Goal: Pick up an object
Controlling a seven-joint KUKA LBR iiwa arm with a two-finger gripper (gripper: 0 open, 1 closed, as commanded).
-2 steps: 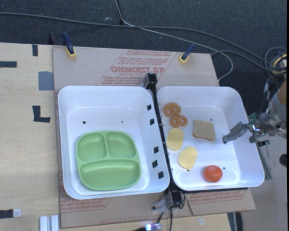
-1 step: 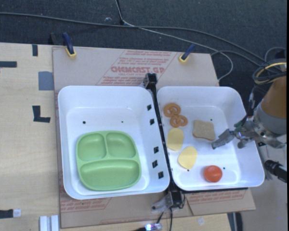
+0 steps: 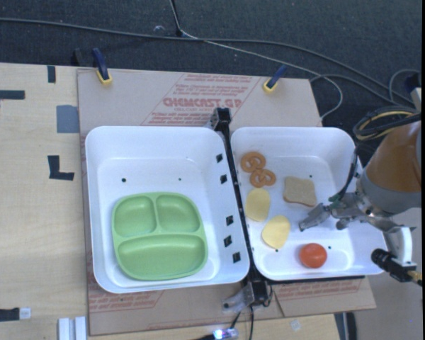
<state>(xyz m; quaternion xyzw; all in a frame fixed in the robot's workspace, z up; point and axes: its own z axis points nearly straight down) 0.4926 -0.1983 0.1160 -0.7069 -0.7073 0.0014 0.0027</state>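
In the right bin (image 3: 340, 144), a slice of toast (image 3: 299, 190) is seen lying flat, just beside the tip of the pincer (image 3: 313, 219), which hangs low over the bin floor. How far the pincer is parted cannot be told, and nothing is seen held in it. A red tomato (image 3: 313, 255) sits near the front wall; two pale yellow slices (image 3: 258, 205) (image 3: 276, 232) and two pretzels (image 3: 253, 162) (image 3: 263, 178) are laid toward the divider. A flat slice could be missed or merely pushed, since little edge is offered for a grip; the round tomato could roll away if nudged. Open floor is left between toast and tomato, though the right wall is close. A green tray (image 3: 159, 234) rests in the left bin (image 3: 99, 190) on the desk (image 3: 28, 211)
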